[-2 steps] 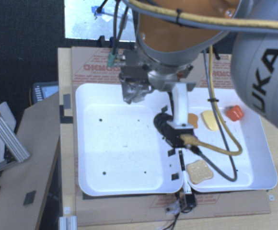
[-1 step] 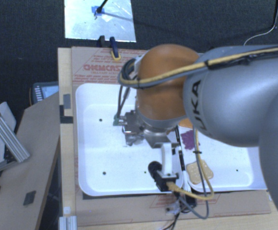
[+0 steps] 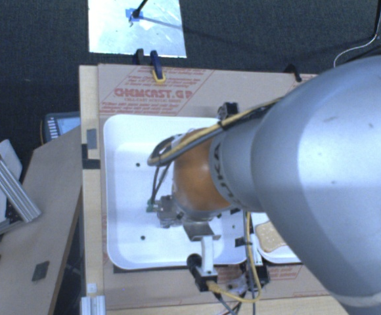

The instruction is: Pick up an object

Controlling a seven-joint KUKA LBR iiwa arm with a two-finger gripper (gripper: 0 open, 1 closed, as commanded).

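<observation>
grey arm (image 3: 322, 176) reaches leftward, wrist (orange-banded) (image 3: 194, 179) angled down.

Lighting is even and moderately bright, from overhead. The white bin (image 3: 128, 189) is near overexposed, with faint shadow. Broad soft glare lies on the grey arm (image 3: 328, 169), which is slightly out of focus. Overall image soft and grainy.
</observation>
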